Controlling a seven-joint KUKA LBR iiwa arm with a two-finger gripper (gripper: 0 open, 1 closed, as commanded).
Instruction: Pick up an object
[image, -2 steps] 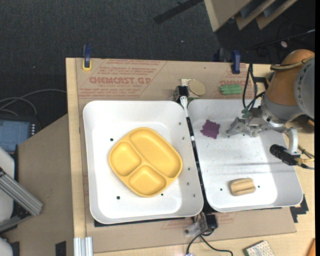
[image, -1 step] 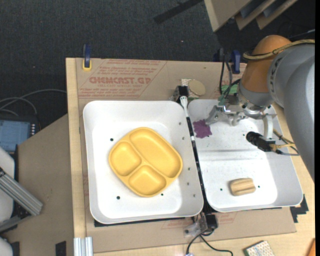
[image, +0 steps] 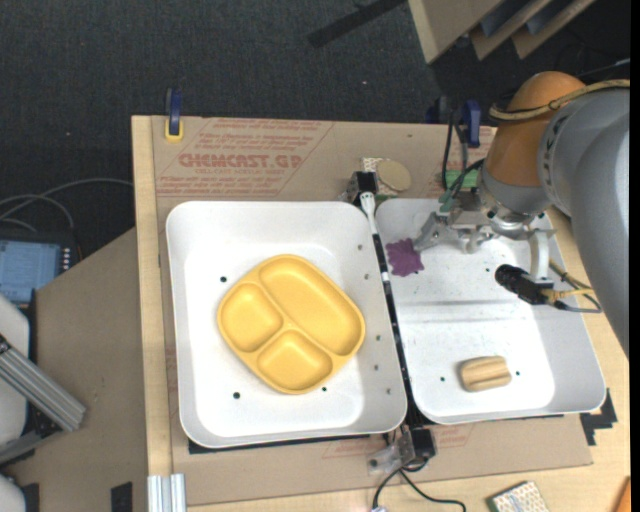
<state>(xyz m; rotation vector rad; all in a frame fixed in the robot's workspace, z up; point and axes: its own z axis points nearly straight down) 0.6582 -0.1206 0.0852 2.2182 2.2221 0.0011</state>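
My gripper (image: 452, 232) hangs over the far left part of the right bin (image: 560, 395), below the arm's orange band. A small purple object (image: 404, 257) lies just to the left of the gripper, close to the bin's left wall and apart from it. A tan, bread-like block (image: 485, 373) rests near the front of the same bin, well away from the gripper. Nothing shows held in the gripper.
A yellow divided plate (image: 290, 322) lies in the middle of the left bin (image: 190, 240). A ridge where the two bins meet (image: 385, 300) runs between them. Small fittings stand on the bench behind the bins (image: 385, 180).
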